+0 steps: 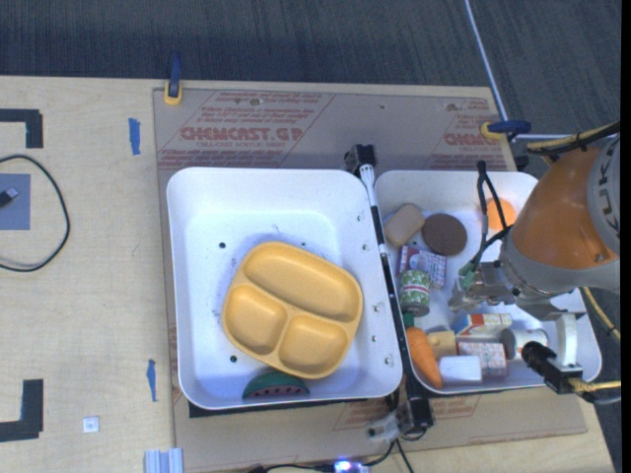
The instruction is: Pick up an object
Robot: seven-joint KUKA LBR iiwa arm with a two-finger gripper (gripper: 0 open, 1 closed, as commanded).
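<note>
**Arm lowering into the right bin**

A yellow tray (292,308) is lying in the left bin (187,205). The gripper (471,286) is hanging over the right bin's (589,348) clutter (carrot (424,356), cartons); the reach seems underway. Jaw state: cannot tell. Next, it needs one isolated target.

Red block lettering is running across the brown board (325,126) lying under the two bins; at the upper left it is reading roughly "CHEMCAST GP", and a cut-off run of the same print is showing at the upper right, near the blue clamp (506,126). Finer red lines above are staying too small to read. Small packages (422,264) in the right bin (590,348) are carrying printed labels, but their wording is coming through too blurred to make out
</note>
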